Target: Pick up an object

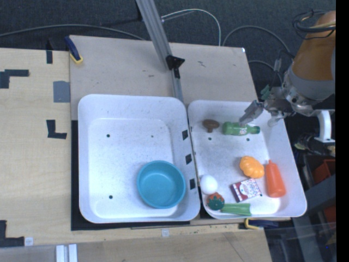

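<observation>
Whether the jaws are parted or closed, you cannot tell: the gripper (pixel 260 112) is hovering at the right bin's (pixel 283 162) far edge, just above the green bottle (pixel 239 129), with nothing visibly held. You are seeing an orange fruit (pixel 251 166), orange bottle (pixel 274 179), red carton (pixel 246 190) and white egg (pixel 208 183) lying nearer; a blue bowl (pixel 160 184) is sitting in the left bin (pixel 98 146).

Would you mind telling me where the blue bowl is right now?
The blue bowl sits in the left bin, at its near right corner, just across the divider from the white egg.
</observation>
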### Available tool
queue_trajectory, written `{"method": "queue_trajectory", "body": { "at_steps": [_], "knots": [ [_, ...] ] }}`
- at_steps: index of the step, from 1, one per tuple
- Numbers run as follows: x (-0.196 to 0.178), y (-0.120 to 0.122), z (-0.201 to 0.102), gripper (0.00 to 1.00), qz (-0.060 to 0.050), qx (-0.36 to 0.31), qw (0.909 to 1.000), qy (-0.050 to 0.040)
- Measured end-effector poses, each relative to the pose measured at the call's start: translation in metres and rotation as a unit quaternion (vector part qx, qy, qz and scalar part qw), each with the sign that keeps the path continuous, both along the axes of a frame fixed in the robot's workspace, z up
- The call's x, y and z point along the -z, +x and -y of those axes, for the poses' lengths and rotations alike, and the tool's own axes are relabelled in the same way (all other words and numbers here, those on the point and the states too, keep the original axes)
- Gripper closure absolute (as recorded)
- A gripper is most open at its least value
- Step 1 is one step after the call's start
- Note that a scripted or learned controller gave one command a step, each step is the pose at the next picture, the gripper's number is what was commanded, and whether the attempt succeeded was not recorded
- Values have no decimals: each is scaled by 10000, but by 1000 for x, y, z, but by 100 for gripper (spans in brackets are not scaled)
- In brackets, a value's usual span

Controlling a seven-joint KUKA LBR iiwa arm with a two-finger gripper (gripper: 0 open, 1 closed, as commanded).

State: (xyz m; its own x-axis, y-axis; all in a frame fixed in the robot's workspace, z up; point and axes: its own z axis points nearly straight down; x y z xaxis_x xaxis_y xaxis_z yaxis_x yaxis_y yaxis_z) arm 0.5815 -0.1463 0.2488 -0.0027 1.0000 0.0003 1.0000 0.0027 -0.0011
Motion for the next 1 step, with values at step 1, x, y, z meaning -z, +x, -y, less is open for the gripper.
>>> {"method": "queue_trajectory", "body": {
  "at_steps": [1],
  "knots": [
    [0, 0, 0, 0, -2, -1, 10000, 0]
  ]
}}
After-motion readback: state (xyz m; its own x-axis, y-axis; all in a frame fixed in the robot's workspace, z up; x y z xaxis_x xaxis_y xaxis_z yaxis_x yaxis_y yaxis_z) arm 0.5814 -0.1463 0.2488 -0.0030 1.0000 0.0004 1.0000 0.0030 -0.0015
